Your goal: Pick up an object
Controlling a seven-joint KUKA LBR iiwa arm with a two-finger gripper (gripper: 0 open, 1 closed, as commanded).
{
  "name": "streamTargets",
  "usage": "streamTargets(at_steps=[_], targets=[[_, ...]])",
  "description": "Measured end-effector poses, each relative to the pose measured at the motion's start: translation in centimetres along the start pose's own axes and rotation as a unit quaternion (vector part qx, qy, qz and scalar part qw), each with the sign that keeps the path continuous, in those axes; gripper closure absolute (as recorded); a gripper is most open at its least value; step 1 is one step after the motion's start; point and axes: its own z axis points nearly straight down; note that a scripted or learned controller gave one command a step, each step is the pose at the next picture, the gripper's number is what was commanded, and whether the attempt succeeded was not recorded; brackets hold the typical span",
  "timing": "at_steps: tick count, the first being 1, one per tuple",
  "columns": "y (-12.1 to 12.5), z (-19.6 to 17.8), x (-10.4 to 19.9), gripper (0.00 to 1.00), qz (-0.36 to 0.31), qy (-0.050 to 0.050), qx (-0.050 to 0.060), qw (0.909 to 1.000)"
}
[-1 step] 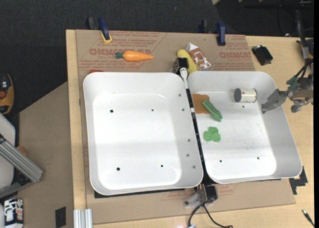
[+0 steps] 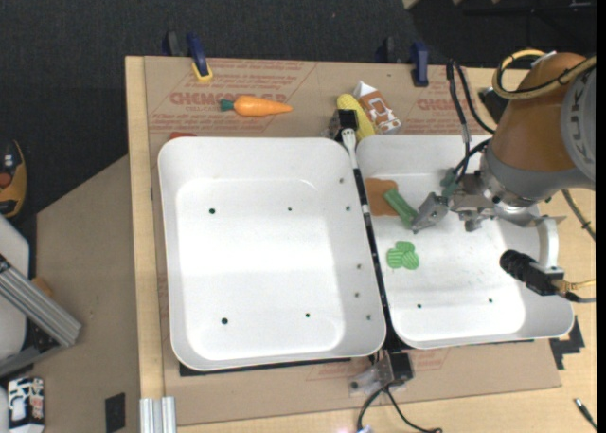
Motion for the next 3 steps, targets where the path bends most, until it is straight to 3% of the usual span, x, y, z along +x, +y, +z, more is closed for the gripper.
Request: streamTargets(at_steps=[1,2,3], targets=[[4.0,6.0,0.7,0.00,0.003,-0.003,-0.005,1.0000],[3.9,4.6,0.6,1.00,0.004,-0.004,-0.007,1.0000],[6.3,0.0,-4.8,1.00,0.005,-0.005,-0.008,0.9999]])
